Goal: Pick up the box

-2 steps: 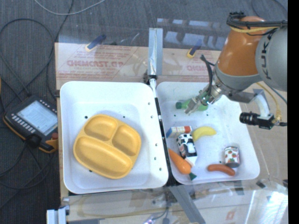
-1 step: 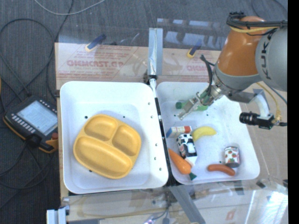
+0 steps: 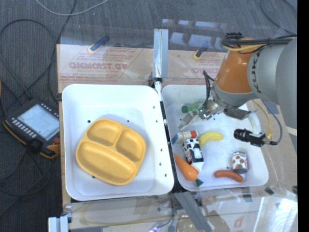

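- Nearest the camera edge of the right bin (image 3: 260,175): a carrot (image 3: 186,167) along the left wall, a small sausage (image 3: 228,176) and a can (image 3: 239,161) toward the right.
- The box (image 3: 193,150), a small black-and-white carton, sits just above the carrot, in the left half of the right bin. Long axis runs roughly near-to-far, tilted slightly.
- Just past the box: a banana (image 3: 211,137) on its right, a small tube (image 3: 184,136) with a red cap on its left, both close to it.
- Gripper (image 3: 189,121) hangs beyond the box, toward the far-left part of the bin; the box lies nearer the camera and slightly right of the tips. Whether the fingers are apart or together I cannot tell.
- A green item (image 3: 191,108) sits just behind the gripper.
- Arm (image 3: 241,76) comes in from the right, wrist angled down and left over the bin.
- Left bin (image 3: 87,100) holds a yellow divided tray (image 3: 111,151).
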